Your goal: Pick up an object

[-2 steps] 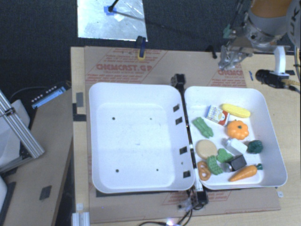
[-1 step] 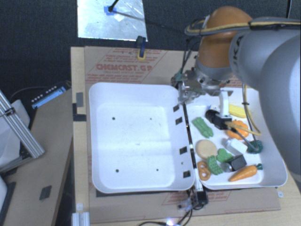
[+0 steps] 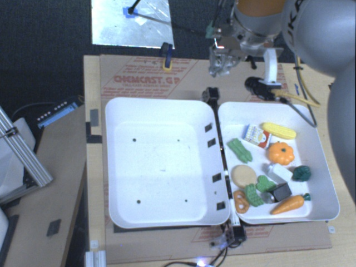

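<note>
plastic toy foods lay heaped in the right shallow white bin (image 3: 320, 149), while the left shallow white bin (image 3: 119, 149) sat beside it on the cardboard-topped counter (image 3: 144, 77). the grey arm with an orange band (image 3: 261, 1) hung above the far edge of the counter, beyond the right bin, and its metal tool (image 3: 222, 63) hovered well apart from the toys, with nothing seen between its tips. whether the tool was wide or narrow could not be told from this slant.

in the right bin lay a yellow corn cob (image 3: 280, 130), a small red and white box (image 3: 256, 136), a round orange pumpkin (image 3: 280, 153), a green ridged pickle (image 3: 240, 149), a tan round cookie (image 3: 243, 175), a dark green broccoli floret (image 3: 301, 173), a brown pretzel (image 3: 241, 201) and an orange carrot (image 3: 289, 204).

these toys were likely light, stiff and hollow, with smooth skins that could slip. the pumpkin's round body would probably roll out of a pinch. the corn cob looked the easier pick, lying fairly clear near the bin's far side; a grip across its narrow middle seemed best. the carrot, close to the near wall, left less room.
</note>
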You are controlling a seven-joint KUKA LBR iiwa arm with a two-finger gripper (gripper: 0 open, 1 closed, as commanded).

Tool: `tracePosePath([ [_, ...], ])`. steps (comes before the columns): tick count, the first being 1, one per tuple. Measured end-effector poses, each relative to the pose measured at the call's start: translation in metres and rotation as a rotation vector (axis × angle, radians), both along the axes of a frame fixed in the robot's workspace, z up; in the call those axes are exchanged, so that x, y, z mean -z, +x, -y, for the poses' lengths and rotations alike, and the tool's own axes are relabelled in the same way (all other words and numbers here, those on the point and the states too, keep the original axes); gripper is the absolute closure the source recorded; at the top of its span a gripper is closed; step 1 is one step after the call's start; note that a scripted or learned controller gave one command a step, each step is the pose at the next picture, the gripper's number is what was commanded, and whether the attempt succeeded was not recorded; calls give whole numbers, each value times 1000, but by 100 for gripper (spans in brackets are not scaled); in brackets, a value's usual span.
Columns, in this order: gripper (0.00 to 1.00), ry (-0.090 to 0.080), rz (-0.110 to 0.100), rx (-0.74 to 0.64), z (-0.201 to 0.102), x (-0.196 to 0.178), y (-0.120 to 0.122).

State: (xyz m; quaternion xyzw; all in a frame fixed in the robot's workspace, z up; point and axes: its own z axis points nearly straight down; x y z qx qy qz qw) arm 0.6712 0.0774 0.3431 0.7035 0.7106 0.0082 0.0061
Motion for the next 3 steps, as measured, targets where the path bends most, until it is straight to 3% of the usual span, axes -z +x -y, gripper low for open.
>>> tracePosePath([
  [1, 100, 1, -19, -4, -105, -12, -75],
  [2, 100, -1, -10, 6, -99, -53, -2],
  [3, 100, -6, -20, 16, -14, -25, -2],
])
